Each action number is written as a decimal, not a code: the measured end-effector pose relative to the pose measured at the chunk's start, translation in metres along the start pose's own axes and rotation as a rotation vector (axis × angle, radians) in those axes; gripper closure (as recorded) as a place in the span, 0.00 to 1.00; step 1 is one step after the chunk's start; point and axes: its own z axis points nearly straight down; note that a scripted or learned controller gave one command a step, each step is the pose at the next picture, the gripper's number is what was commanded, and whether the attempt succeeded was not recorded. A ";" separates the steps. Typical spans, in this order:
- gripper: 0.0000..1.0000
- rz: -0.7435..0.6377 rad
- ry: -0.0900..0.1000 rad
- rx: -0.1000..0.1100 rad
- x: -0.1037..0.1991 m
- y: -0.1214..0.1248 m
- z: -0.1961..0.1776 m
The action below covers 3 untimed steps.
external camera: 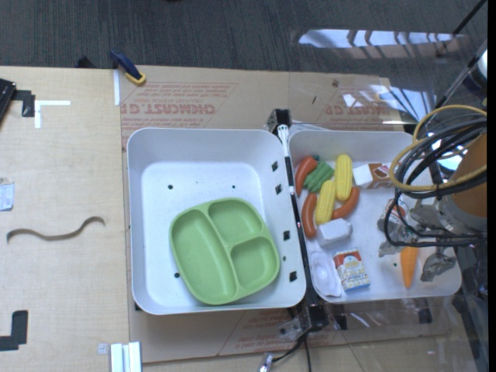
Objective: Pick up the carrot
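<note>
**Carrot at the right bin's far right, gripper over it**

Camera view: The carrot [408, 266], a smooth orange cone with its tip pointing toward the near rim, lies at the right end of the right bin [446, 289], close to the near right corner. The gripper [411, 248] hangs directly above it, metal fingers [436, 264] spread on either side of the carrot and not closed on it. Open white floor lies between the carrot and a small printed carton [352, 270] to its left. Farther left, plastic corn cobs [335, 184], sausages [310, 211] and a green pepper [317, 177] crowd the bin's left wall. The left bin [147, 231] holds a matte green divided plate [225, 250]. The arm [469, 184] enters from the right, draped in looped black and yellow cables.
</note>
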 end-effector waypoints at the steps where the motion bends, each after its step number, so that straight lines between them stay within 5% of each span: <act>1: 0.00 -0.172 -0.004 -0.001 0.015 -0.007 0.023; 2: 1.00 -0.167 -0.007 0.002 0.013 -0.008 0.014; 3: 1.00 -0.163 -0.012 0.005 0.010 -0.009 0.004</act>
